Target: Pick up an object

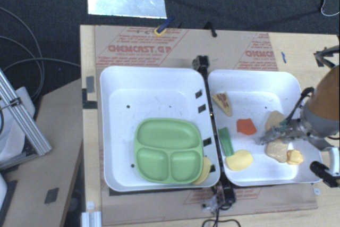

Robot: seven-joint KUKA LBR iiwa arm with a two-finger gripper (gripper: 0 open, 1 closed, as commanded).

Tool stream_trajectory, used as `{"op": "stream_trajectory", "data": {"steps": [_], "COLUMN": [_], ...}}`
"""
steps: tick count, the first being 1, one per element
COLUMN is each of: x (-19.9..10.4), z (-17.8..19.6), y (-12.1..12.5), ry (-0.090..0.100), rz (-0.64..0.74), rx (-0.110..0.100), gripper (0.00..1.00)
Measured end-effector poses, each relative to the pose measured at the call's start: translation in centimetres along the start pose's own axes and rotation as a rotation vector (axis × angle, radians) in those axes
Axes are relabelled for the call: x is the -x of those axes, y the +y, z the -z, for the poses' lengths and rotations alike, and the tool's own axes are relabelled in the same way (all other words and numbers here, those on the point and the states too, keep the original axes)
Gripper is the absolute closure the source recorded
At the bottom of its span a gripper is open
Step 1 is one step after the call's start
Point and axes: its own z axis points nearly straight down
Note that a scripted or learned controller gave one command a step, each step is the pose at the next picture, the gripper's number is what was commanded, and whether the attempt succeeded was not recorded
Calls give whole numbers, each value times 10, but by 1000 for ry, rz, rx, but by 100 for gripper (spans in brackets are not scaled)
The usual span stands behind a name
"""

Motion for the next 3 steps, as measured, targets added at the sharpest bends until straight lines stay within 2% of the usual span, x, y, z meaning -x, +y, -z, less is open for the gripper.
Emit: {"op": "stream_trajectory", "data": {"steps": [1,2,3], "x": [2,-1,0], "z": [82,-5,9], "y": [-20,48,46], "ry": [-4,2,-1], "rz": [-2,7,7], "rx": [3,0,0], "gripper": [0,0,100]}}
